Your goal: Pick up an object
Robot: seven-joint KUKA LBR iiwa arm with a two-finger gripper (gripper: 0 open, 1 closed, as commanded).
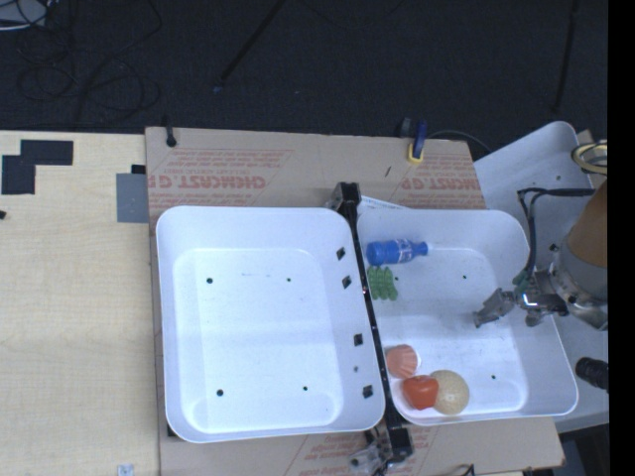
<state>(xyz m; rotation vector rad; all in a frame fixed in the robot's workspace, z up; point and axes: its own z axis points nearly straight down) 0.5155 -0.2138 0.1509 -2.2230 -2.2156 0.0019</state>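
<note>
Right bin (501,228) — bottle (395,252), perhaps fruit (427,385).

Blue bottle (395,252), white bins (258,228)

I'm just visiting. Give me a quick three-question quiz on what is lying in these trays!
1. True or false: the blue bottle lies in the right bin.
2. Which lies nearest the bottle? A) green piece B) red ball C) cream ball
3. Fill in: the three round things huddle at the right bin's near ____ corner.

Key: 1 true. 2 A. 3 left, with the pink ball just above the other two. The tool hangs over the same bin, apart from all of them.
</note>
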